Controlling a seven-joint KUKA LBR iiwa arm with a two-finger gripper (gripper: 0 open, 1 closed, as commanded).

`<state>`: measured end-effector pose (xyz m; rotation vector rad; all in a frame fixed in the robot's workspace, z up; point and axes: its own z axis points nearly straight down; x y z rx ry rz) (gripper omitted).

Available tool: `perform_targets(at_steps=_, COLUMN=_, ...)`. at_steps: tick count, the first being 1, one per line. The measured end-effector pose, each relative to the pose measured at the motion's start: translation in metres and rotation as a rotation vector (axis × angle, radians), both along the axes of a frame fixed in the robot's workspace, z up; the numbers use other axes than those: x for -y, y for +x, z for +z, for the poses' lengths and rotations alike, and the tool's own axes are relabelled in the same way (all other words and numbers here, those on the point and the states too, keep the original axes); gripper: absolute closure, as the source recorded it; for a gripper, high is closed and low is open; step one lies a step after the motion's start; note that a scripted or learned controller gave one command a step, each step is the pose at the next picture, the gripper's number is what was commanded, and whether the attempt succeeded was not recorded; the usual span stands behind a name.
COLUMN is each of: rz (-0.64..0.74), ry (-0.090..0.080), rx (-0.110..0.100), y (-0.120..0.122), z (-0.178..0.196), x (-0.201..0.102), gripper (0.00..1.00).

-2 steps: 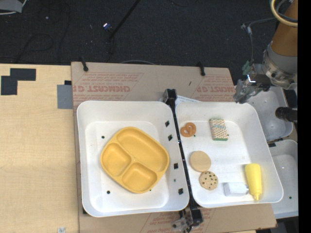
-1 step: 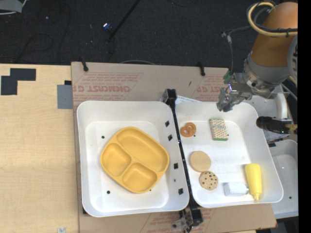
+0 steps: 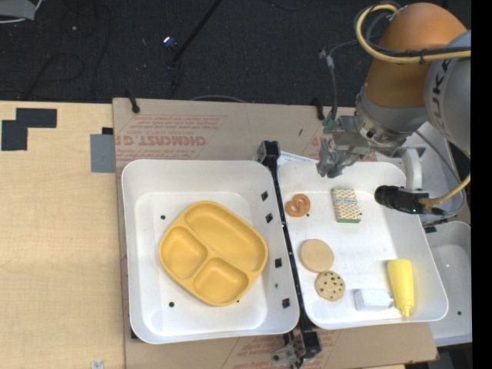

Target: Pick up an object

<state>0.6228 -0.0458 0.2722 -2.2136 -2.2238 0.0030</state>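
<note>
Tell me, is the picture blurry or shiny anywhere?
In the camera view, the yellow divided plate, pretzel and cookie look fairly sharp; the white bins are bright, evenly lit with soft shadows; the gripper looks a bit smeared; the floor behind is dark.

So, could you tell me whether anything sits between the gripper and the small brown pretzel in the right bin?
Nothing visible does. The gripper hangs over the back edge of the right white bin, and the small brown pretzel lies just ahead and left of it on bare floor. The patterned rectangular sponge lies off to the side.
</note>
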Motion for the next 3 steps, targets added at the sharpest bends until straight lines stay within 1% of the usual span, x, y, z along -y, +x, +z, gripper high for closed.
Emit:
perform_targets(at_steps=1, rz=0.000, ry=0.000, rx=-0.002, y=-0.009, z=-0.022, x=-0.052, gripper=1.00)
perform_targets(at_steps=2, rz=0.001, ry=0.000, rx=-0.001, y=-0.020, z=-0.020, x=-0.107, gripper=1.00)
perform_targets(at_steps=3, rz=0.001, ry=0.000, rx=-0.002, y=-0.030, z=-0.024, x=-0.153, gripper=1.00)
